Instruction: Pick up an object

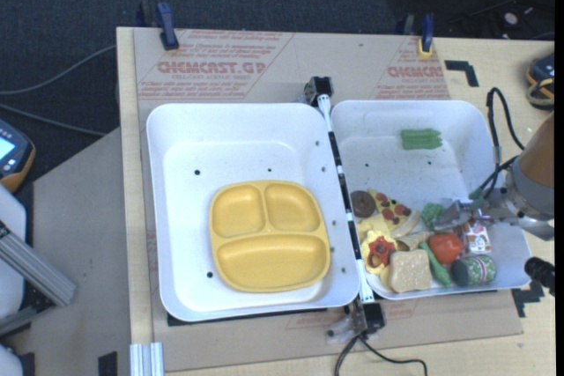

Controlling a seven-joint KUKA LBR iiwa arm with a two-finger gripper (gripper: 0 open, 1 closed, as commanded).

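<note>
camera view: two white bins sit side by side on the table [132, 189]. the left bin [176, 145] holds a yellow divided plate [267, 235], lying flat toward its near side. the right bin [388, 123] carries a heap of toy food crowded into its near half: a slice of bread [410, 271], a red tomato-like piece [446, 246], a pizza slice [389, 209], a brown round piece [362, 203] and a striped can [477, 269]. a green piece [420, 138] lies alone toward the far side, well apart from the heap.

the arm comes in from the right, and the hand [464, 211] is low over the right side of the heap, just beside the tomato-like piece and the can. whether its grip is open or closed i cannot tell; the tips blur into the clutter, and nothing is plainly caught in them.

judging the task: no object looks lifted, everything appears to rest in the bin. the reach seems made; the grasp and lift remain.
</note>
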